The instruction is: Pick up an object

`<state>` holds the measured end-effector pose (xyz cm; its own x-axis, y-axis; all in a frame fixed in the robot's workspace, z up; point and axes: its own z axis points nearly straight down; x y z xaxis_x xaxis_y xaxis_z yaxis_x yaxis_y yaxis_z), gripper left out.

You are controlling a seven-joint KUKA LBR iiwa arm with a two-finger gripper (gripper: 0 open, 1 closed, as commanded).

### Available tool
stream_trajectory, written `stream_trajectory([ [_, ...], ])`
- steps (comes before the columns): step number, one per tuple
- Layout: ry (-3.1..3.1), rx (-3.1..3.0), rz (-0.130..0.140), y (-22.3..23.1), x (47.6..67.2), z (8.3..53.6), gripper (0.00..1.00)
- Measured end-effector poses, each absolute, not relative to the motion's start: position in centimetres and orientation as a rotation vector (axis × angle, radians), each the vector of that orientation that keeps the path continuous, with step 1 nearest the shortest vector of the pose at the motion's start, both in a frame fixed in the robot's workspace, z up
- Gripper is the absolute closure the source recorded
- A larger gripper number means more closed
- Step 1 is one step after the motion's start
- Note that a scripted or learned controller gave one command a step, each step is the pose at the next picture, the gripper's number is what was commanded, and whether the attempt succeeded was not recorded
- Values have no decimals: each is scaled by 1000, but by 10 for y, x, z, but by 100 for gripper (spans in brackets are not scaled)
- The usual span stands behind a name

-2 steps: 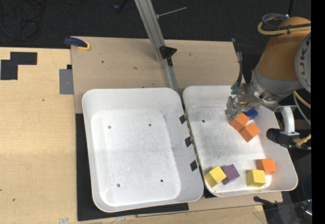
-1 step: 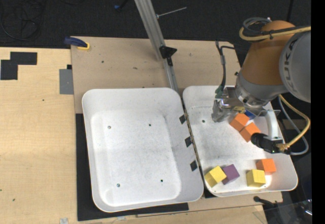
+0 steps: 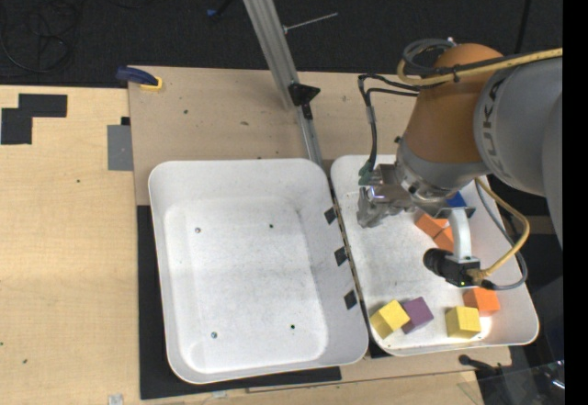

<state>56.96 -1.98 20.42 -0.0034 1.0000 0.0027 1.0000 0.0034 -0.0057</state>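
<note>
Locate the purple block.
The purple block lies in the right bin, near its front edge, touching a yellow block on its left, with another yellow block apart to its right.

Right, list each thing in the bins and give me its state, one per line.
Left bin: flat on the bench, beside the right bin.
Right bin: holds blocks; arm over it.
Gripper: low over the right bin, nothing seen in it.
Yellow block: lying touching the purple block.
Second yellow block: near the front rim.
Orange block: partly under the arm.
</note>
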Motion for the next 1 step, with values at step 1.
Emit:
stream_trajectory([
  [1,-2221,-2213,3,22,560,210,100],
])
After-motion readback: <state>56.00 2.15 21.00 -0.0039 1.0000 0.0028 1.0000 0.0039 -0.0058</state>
